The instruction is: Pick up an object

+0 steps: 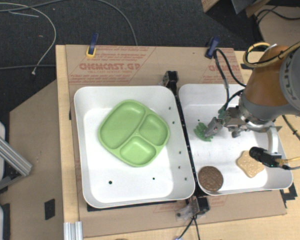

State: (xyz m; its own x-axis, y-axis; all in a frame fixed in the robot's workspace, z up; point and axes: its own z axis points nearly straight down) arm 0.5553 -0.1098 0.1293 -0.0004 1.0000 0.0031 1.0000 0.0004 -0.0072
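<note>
Here the tool (213, 127) touches the green object (203, 132).

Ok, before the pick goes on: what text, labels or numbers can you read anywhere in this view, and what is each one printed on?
"CHEMCAST GP" in red, on the brown sheet behind the left bin; the last letters are blurred.
Smaller red print around it on the same sheet: too small to read.
Red print on the sheet's right part, behind the right bin: partly hidden by cables, unreadable.
</note>
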